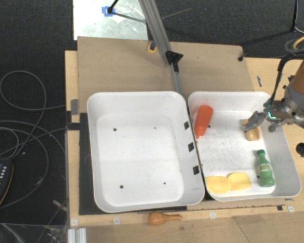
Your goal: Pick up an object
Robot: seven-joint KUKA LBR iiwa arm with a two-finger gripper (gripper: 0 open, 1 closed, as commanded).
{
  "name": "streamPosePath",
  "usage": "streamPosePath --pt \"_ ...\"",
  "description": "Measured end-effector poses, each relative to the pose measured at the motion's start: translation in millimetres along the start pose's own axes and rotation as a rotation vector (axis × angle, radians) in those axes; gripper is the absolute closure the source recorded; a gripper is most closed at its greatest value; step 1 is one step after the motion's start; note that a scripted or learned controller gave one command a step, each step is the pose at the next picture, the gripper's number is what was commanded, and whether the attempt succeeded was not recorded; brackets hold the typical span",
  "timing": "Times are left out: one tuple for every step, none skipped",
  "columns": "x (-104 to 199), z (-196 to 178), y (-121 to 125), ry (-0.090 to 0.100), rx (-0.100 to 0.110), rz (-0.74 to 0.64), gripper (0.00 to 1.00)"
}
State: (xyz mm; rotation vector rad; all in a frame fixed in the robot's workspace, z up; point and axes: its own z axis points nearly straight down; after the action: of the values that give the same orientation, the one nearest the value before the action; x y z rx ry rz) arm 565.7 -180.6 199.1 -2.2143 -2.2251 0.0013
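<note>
End effector low over right bin, against small tan object; grip and finger spread impossible to tell; arm cut off at frame edge; object's shape blurred

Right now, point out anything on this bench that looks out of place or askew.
One thing stands out: a small orange-tan drumstick-shaped item lies outside both bins, on the bench just past the left bin's near rim. The carrot, green bottle and yellow pieces all sit inside the right bin, with the carrot leaning against its left wall.
</note>
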Motion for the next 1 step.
streamPosePath --pt "0.0 -2.0 0.9 -0.001 -0.004 0.0 0.0"
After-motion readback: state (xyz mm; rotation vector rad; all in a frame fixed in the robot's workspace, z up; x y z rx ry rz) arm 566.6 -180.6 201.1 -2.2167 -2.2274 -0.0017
